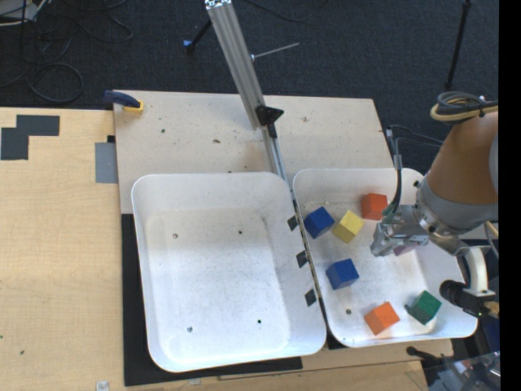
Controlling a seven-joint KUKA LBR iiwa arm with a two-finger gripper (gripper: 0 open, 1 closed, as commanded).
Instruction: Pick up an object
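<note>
Your metal two-finger gripper (394, 239) hovers over the right white bin (358, 338), small orange wooden cube (374, 205) at its eleven o'clock; whether the jaws stand apart or together, you cannot tell.

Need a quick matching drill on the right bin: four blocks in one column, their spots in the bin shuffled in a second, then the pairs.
Blocks:
1. yellow block
2. green block
3. upper blue block
4. lower orange block

Places:
A. near corner of the right bin, on the arm's side
B. beside the wall shared with the left bin, far half
C. between a blue block and the upper orange block
D. near edge, just left of the green block

Pairs: 1-C, 2-A, 3-B, 4-D
</note>
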